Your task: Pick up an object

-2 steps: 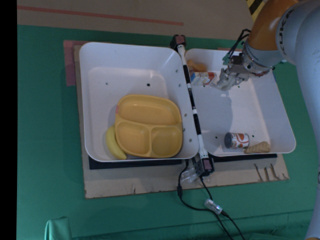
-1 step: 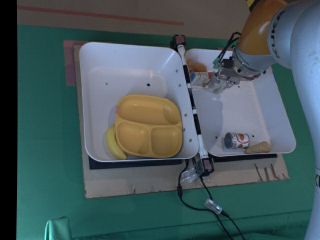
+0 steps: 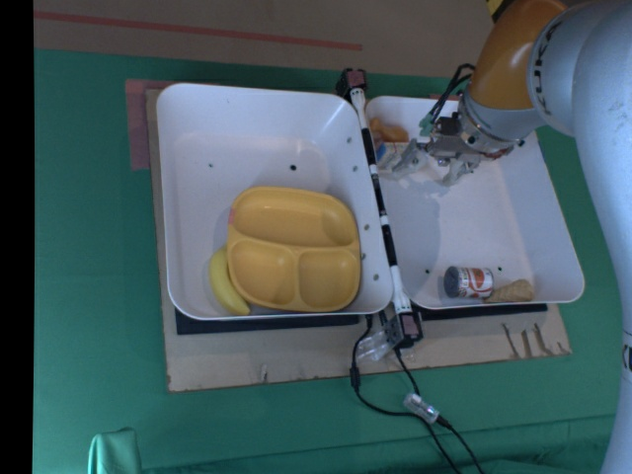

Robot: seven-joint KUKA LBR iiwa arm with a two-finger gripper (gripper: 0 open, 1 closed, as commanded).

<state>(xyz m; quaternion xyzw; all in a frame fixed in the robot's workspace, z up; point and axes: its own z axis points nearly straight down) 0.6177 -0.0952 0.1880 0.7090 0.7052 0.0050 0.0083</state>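
Left bin (image 3: pixel 188 166): yellow divided tray (image 3: pixel 293 249), with a banana (image 3: pixel 226 286) tucked against its near-left edge.

Right bin (image 3: pixel 513 215): small can (image 3: pixel 468 281) on its side near the front wall, a tan wedge (image 3: pixel 510 290) just beside it, and an orange item (image 3: pixel 385 129) at the far-left corner.

Claw (image 3: pixel 432 162): low over the far-left part of the right bin, near the orange item; whether it is wide or narrow cannot be told, and nothing is visibly held.

Progress: judged early. No object is lifted; grasp and raise remain.

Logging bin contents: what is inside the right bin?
In the right bin: a small can on its side, a tan piece beside it, an orange item. The gripper covers more.
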